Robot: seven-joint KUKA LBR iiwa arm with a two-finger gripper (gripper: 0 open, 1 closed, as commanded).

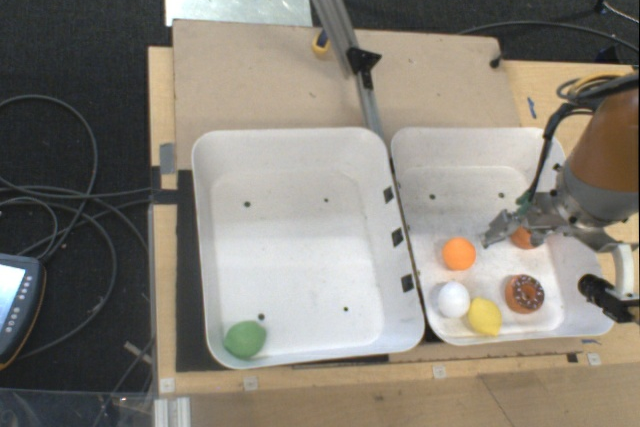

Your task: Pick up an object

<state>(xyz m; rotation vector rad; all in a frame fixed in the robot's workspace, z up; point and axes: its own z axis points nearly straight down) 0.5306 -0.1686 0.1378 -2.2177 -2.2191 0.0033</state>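
Observation:
In the right bin (470, 155), my gripper (508, 234) hangs low over the floor near the right wall. A small dark-orange object (523, 238) sits right at the gripper's tip, partly covered by it, and I cannot tell whether it is held. An orange ball (459, 254) lies just left of the gripper. Nearer the front are a white ball (453, 299), a yellow lemon-like object (485, 316) and a brown frosted donut (524, 294).
The left bin (290, 155) holds a green ball (244, 339) in its front left corner. A grey pole (335, 10) slants down to the back rim where the two bins meet. Cables and a pendant lie on the floor at left.

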